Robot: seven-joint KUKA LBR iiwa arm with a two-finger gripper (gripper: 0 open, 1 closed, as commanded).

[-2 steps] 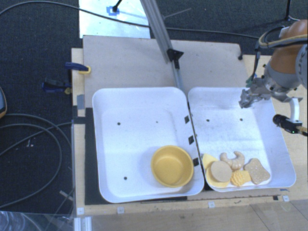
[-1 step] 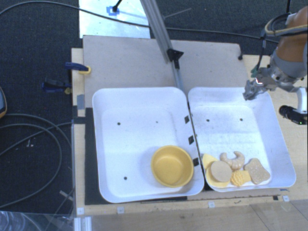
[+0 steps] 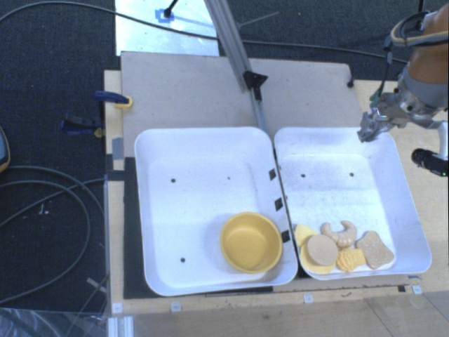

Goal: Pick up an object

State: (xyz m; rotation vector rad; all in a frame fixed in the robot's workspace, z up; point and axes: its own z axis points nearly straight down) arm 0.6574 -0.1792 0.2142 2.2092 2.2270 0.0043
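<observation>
Several small tan and yellow toy foods lie bunched at the near edge of the right bin (image 3: 393,188): a yellow wedge (image 3: 304,236), a round beige disc (image 3: 323,249), a curled tan piece (image 3: 342,233), a yellow waffle-like piece (image 3: 350,260) and a tan slab (image 3: 374,250). A yellow bowl (image 3: 250,241) sits upright in the left bin (image 3: 175,188) near its front right corner. My gripper (image 3: 369,127) hangs over the far right corner of the right bin, well away from the toys, with nothing seen in it.
A slanted metal pole (image 3: 231,34) crosses the board behind the bins. A blue and yellow clamp (image 3: 105,100) sits at the board's left edge. Cables lie on the dark floor at left. A black part (image 3: 428,160) sticks out beside the right bin.
</observation>
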